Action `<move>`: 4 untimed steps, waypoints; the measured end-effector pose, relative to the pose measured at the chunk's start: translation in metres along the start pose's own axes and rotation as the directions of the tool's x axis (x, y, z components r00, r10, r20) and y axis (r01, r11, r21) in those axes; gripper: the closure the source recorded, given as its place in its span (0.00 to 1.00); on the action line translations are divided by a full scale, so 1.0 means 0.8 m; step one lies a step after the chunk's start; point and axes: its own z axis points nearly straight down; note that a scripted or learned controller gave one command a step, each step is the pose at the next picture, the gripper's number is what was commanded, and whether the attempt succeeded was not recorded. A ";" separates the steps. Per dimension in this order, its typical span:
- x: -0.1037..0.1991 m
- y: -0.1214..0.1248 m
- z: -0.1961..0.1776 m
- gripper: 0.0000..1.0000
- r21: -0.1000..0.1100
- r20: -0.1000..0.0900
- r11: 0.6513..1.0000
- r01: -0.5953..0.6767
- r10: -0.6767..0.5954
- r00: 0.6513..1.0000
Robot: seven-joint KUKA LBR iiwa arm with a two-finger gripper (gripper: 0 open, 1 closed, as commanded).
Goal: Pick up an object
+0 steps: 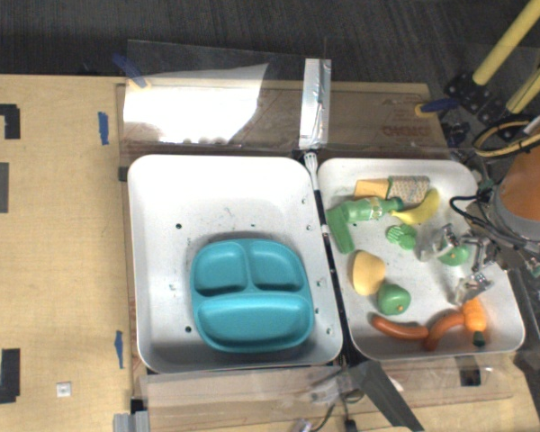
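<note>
Gripper [452, 252] low in right bin [513, 336] among toys

Two white bins — left bin [153, 241], right bin [513, 331]. One teal divided tray [250, 293] in the left bin. Right bin holds toy food: one banana [421, 209], one green bottle [360, 212], one orange block [371, 188], one yellow lemon-like piece [367, 271], one green ball [394, 297], one sausage [400, 328], one carrot [473, 317] — other small green bits too cluttered to count.
</note>
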 end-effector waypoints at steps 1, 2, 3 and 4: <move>-0.086 -0.038 0.002 0.00 0.000 -0.002 0.994 0.107 -0.107 0.994; -0.105 -0.051 0.002 0.00 -0.018 -0.026 0.987 0.158 -0.158 0.987; -0.044 -0.020 0.001 0.00 0.000 -0.001 0.993 0.117 -0.117 0.993; 0.016 0.015 -0.003 0.00 0.002 0.014 0.994 0.105 -0.105 0.994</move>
